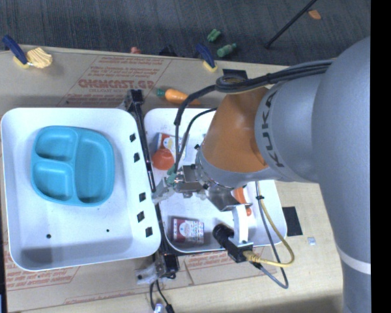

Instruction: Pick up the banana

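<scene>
On the left, the left bin [13,194] holds a blue divided plate [73,163] and nothing the task wants. Between the two bins runs a dark strip [142,168] with small black clips. The right bin [158,119] lies mostly under the arm [293,129], which reaches in from the right and hangs low over it. In the uncovered part sit an orange-red object [163,158] near the far left corner and a dark red packet [185,230] at the near edge. The claw [180,186] hovers just left of the wrist, near the bin's left wall; whether it is apart or together cannot be told from this angle. The banana cannot be made out; it may lie hidden beneath the wrist. To do this step well, the claw should probably settle squarely across the banana's narrow width, clear of the packet and the wall, before closing.
</scene>
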Available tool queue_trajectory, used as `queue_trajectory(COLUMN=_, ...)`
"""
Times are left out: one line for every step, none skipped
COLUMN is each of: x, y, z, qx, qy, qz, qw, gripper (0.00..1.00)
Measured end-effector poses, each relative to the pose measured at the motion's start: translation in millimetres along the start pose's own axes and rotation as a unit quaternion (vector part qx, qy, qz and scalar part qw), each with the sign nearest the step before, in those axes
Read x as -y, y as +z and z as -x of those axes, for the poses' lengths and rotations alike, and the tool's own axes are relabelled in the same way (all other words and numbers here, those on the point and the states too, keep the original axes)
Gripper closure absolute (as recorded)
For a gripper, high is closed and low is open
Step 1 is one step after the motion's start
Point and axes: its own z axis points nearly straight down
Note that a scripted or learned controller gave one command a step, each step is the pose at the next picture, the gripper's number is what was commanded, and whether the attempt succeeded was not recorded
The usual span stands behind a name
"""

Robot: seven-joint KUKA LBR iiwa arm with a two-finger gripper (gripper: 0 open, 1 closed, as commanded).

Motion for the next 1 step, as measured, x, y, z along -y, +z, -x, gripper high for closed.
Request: queue_trajectory(x=-98.7, y=-1.1, z=-4.0, qx=0.001, qy=-0.009, qz=0.002, qw=1.0000, gripper=0.00)
